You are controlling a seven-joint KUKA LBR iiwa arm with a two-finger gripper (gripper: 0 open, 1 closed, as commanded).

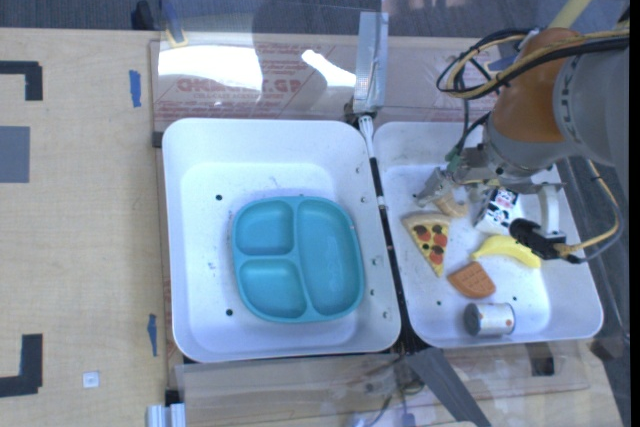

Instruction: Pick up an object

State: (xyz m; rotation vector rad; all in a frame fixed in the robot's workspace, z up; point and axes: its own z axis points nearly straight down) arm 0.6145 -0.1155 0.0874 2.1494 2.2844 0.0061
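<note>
Tool (450, 187) low in right bin (575, 315); pizza slice toy (429, 241) lies just below-left of it, long axis diagonal. Tool's grip state: can't tell.

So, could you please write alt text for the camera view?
The grey arm's gripper reaches into the right bin, above a toy pizza slice, banana, orange piece and metal can. The left bin holds a teal divided plate.
</note>
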